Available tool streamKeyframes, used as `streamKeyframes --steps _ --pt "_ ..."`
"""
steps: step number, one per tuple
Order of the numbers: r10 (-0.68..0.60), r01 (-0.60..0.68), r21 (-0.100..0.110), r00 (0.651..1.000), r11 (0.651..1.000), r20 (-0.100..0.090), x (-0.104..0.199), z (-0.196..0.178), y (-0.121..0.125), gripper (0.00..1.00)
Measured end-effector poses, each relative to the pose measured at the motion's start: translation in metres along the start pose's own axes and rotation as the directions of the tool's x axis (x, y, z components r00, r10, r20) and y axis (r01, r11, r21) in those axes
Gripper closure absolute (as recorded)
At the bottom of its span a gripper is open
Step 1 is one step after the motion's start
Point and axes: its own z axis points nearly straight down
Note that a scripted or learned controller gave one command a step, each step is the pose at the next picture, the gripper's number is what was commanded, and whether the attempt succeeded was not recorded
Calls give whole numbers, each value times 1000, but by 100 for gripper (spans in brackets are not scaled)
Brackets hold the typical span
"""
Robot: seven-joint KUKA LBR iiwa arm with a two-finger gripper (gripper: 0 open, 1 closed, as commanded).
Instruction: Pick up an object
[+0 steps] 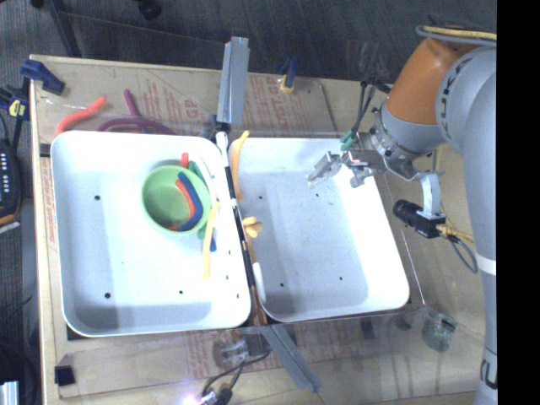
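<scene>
Over the upper right part of the right bin [396,268], my gripper [325,169] hangs above the white floor with nothing between its metal tips; whether my jaws are spread or pressed together I cannot tell from this slanted overhead view. The things worth picking lie in the left bin [84,294], well apart from me: a green bowl [160,197] sits near its middle, holding a curved blue piece [196,194] and a red piece [184,160]. A thin yellow stick [208,241] leans beside the bowl, its long axis running from upper right down to lower left. I judge the stick light, stiff and somewhat slippery, best pinched across its middle. Another yellow strip [238,154] lies along the divide between bins on the table [337,99].
</scene>
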Motion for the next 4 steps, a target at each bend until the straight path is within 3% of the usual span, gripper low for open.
streamKeyframes --steps 1,2,3,4 --pt "122 -122 -4 993 993 2 -5 -63 -48 0" --pt "-130 130 -7 991 991 4 4 -92 -59 0" --pt "-302 302 -6 953 953 6 -2 -101 -36 0" --pt "-403 403 -4 915 915 3 -2 -100 -36 0"
